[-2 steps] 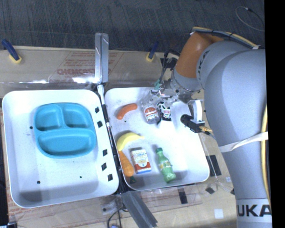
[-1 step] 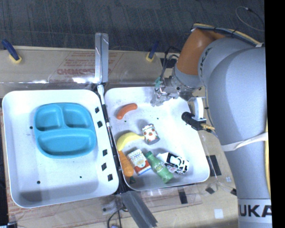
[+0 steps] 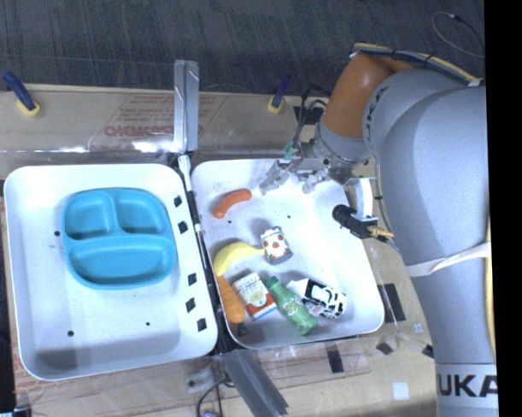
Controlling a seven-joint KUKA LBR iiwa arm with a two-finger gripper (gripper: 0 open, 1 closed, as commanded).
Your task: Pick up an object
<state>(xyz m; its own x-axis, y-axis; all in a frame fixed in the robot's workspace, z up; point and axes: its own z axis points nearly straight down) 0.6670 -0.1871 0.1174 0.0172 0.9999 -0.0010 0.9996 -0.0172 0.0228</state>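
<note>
Currently gripper (image 3: 296, 176) hovers over the right bin's (image 3: 352, 243) upper edge, fingers spread wide, holding nothing. Sausage (image 3: 232, 202) lies just left of it. Banana (image 3: 231, 255), small carton (image 3: 276, 245), carrot (image 3: 231, 300), green bottle (image 3: 292, 306) and cow toy (image 3: 324, 299) cluster lower in that bin. Blue divided tray (image 3: 119, 236) sits in the left bin (image 3: 43, 339).

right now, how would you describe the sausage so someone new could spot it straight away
Look in the right bin, the one crowded with small items, beside the bin holding the blue tray. The sausage lies alone near the top left of that bin, above the banana. It is the short, curved orange-red piece, apart from the cluster lower down.
</note>
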